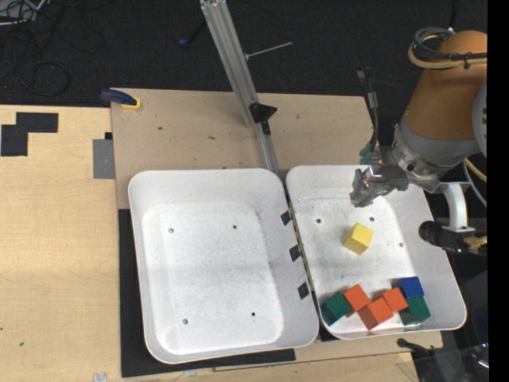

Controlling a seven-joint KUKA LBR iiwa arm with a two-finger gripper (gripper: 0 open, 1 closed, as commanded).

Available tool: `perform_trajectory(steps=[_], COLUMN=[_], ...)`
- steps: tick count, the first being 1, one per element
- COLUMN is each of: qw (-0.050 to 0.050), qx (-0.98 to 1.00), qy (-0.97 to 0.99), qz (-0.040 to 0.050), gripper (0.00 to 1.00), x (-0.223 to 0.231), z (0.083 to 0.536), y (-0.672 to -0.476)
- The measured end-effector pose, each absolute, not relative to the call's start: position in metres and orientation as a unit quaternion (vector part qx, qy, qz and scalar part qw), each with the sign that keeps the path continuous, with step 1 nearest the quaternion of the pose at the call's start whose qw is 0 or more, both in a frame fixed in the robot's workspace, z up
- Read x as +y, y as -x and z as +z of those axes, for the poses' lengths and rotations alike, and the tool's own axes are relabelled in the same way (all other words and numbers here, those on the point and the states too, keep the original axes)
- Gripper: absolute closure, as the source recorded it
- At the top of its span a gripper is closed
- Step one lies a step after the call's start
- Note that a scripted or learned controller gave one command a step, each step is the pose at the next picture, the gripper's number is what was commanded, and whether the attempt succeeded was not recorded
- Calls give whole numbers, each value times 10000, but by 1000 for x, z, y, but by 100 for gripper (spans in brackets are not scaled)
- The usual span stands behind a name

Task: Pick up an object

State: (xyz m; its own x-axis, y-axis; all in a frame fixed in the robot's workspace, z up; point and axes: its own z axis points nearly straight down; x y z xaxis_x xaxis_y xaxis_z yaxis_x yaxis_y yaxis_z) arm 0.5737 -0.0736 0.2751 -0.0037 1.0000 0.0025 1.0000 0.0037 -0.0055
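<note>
A yellow block (359, 238) lies alone near the middle of the right bin (318, 189). Along that bin's near edge sits a cluster of blocks: a green one (336, 306), an orange one (356, 296), two more orange ones (382, 308), a blue one (410, 286) and a dark green one (415, 311). My gripper (364, 191) hangs over the far part of the right bin, up and slightly left of the yellow block, apart from it. Nothing shows between its fingers.
The left bin (151, 189) lies beside the right one, with black clips (294, 252) along the shared rim. A slanted aluminium rail (238, 78) rises behind the bins. A blue-and-yellow clamp (121, 98) sits at the bench's far left corner.
</note>
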Motion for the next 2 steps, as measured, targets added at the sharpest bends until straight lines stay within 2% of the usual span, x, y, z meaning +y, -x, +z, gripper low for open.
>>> perform_trajectory(steps=[2], qw=[30], qx=[-7088], qy=[7054], qz=[14], gripper=[100], x=[29], z=[237], y=[-564])
